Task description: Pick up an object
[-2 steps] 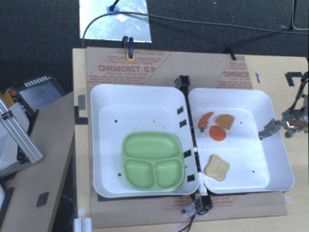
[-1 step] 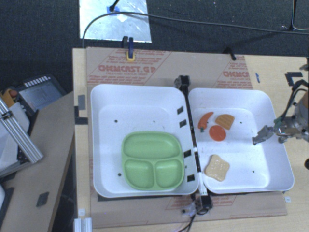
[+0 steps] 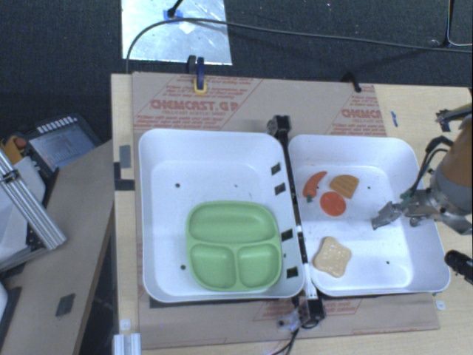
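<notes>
Reaching in from three o'clock, the arm is at the approach step: nothing is held, and a target has yet to be closed on. Nearest the camera, at about six o'clock in the right bin [image 3: 369, 283], lies a tan toast-shaped slice [image 3: 332, 257], flat on the floor and just beside the divider. In the left bin [image 3: 170, 198], toward its near edge, sits a green sectioned plate [image 3: 235, 244]. Farther back in the right bin, around eleven o'clock, a round red slice [image 3: 332, 204] rests close to an orange-tan piece [image 3: 344, 185] and a red chili-like pepper [image 3: 314, 184]. The gripper [image 3: 389, 216] hangs at the bin's three o'clock side, tilted low with its tip aimed toward nine o'clock, well apart from every piece; whether its fingers are spread or pressed together I cannot tell. The next move likely calls for travelling toward nine o'clock to centre above one piece, then descending squarely.
</notes>
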`<state>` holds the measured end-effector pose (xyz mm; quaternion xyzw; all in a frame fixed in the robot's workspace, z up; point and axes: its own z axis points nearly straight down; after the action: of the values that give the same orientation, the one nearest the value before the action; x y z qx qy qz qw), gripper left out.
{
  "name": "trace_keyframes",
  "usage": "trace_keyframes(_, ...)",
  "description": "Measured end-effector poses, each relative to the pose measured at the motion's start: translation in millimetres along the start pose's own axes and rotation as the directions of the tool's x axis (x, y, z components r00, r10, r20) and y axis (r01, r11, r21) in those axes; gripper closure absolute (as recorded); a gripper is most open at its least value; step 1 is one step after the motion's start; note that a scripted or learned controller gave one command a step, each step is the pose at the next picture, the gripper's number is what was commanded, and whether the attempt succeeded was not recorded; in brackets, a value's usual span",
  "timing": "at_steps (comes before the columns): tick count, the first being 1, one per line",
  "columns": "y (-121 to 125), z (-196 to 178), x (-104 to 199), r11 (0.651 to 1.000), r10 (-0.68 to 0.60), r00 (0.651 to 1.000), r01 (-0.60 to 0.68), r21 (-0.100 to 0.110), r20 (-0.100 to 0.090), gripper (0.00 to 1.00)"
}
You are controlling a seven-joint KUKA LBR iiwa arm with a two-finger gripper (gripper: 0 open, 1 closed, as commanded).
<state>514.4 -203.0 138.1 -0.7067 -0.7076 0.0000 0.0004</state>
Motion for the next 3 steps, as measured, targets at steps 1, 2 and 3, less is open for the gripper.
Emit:
trace_keyframes(1, 1, -14, -1, 1.0, 0.0, 1.0, 0.0, -0.005, 0.003, 1.0)
trace_keyframes(2, -1, -77, 0, 1.0, -0.003, 1.0, 0.003, -0.008, 0.004, 1.0)
trace_keyframes(3, 0, -65, -1, 1.0, -0.001, 1.0, 0.001, -0.002, 0.002, 1.0)
